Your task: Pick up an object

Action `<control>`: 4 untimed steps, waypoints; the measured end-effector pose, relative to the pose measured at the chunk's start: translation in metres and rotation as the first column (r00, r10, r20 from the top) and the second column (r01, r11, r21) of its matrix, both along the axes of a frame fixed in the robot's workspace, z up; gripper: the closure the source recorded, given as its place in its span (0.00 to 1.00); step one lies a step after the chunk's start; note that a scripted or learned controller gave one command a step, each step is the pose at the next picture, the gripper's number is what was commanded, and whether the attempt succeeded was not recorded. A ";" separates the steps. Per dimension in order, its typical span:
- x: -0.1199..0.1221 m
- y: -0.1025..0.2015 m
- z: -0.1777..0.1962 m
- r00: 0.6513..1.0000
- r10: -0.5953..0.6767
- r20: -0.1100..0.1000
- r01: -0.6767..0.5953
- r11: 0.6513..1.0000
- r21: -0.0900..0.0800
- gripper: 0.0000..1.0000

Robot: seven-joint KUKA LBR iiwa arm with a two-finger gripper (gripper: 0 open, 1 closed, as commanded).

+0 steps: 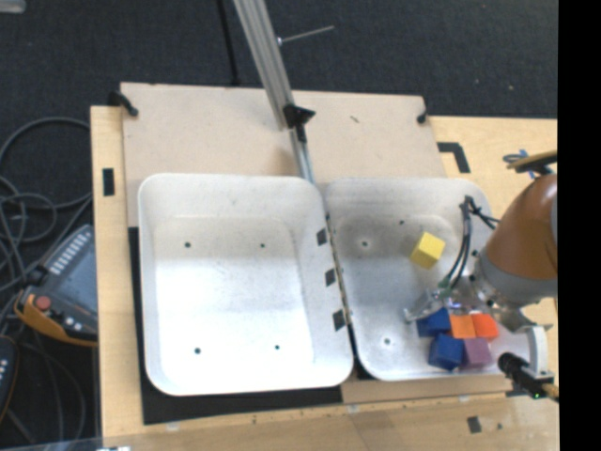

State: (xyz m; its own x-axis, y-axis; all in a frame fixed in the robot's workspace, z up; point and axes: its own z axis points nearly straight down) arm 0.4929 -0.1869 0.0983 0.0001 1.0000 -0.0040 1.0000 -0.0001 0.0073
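Nearest, along the near edge of the right bin, sits a tight cluster of small blocks: two blue blocks, one at the near side and another just beyond it, a purple block just right of the nearer blue one, and two orange blocks and side by side above it. They touch or nearly touch one another, and exactly where one ends and the next begins is hard to make out. The gripper is low over the far left corner of this cluster, by the farther blue block; its metal parts blur into the blocks and cables, so whether its fingers are parted or closed, and whether anything sits between them, I cannot tell. The arm comes in from the right, its orange band broad and partly cut off at the right side of the view, hiding the right rim of the bin. A little farther back and to the left of the arm, one yellow block lies alone on the bin floor, apart from both the cluster and the gripper. The left bin lies beside the right one, the two touching along their shared edge. Farthest back, one metal rail rises at a slant from the board between the two bins.
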 end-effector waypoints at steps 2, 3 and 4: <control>0.121 0.038 0.088 1.000 0.007 0.003 -0.007 1.000 0.002 1.00; 0.145 0.114 0.099 1.000 0.010 -0.004 -0.010 1.000 0.006 1.00; 0.162 0.216 0.098 1.000 0.009 -0.006 -0.009 1.000 0.007 1.00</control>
